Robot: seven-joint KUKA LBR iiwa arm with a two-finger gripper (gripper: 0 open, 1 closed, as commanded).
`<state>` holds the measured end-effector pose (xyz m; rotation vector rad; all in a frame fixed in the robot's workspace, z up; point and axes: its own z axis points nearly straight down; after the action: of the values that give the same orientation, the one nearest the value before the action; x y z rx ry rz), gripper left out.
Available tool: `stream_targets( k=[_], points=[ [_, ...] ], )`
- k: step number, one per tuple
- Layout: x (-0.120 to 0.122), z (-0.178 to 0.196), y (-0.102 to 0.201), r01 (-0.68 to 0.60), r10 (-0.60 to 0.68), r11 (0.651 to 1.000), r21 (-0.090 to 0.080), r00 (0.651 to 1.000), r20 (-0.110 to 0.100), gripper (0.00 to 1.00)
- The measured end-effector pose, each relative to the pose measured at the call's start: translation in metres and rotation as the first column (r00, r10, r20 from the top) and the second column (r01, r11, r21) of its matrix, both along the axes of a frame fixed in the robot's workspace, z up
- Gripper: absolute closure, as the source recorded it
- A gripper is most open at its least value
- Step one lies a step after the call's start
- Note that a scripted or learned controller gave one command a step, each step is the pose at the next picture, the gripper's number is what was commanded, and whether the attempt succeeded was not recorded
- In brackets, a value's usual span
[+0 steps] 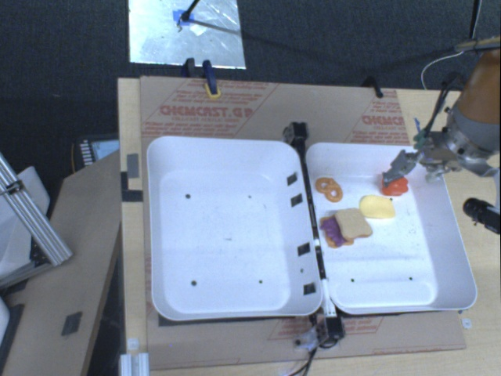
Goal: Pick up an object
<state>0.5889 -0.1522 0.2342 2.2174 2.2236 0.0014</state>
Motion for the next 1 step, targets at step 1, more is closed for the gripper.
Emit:
stream_targets(
  k=[1],
  points=[
    [0.0010, 0.0114, 0.0000, -0.003, 0.003, 1.000, -0.001, 1.000, 0.004, 1.00]
  ],
)
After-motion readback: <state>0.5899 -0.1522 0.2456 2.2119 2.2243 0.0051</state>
